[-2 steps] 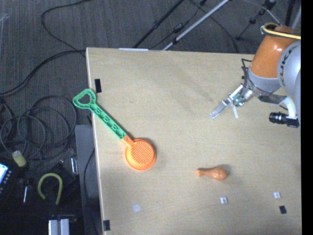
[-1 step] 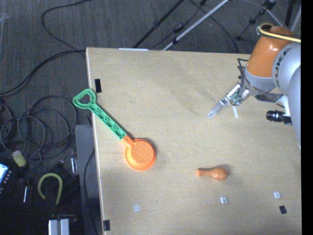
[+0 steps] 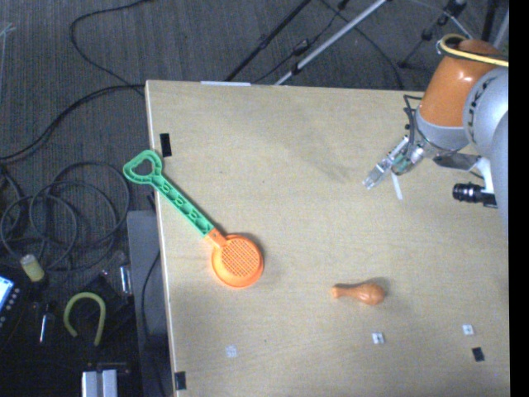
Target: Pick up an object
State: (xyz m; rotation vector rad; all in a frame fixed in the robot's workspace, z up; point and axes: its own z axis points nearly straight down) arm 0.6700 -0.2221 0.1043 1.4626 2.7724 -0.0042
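Note:
An orange sieve (image 3: 236, 260) with a long green handle (image 3: 169, 193) lies flat at the left of the tan bench top (image 3: 306, 139), its handle pointing up-left. A small orange-brown drumstick-shaped toy (image 3: 360, 292) lies at the lower middle. My gripper (image 3: 383, 184) hangs at the upper right, below the orange band (image 3: 453, 89) of the arm. Its two pale fingers are spread apart with nothing between them. The gripper is well above the drumstick toy and far right of the sieve.
The bench's left edge (image 3: 157, 246) drops to a dark floor with cables and a green hook-shaped item (image 3: 84, 313). Tripod legs (image 3: 347, 23) cross the floor beyond the far edge. Small markers (image 3: 378, 337) dot the near right of the surface.

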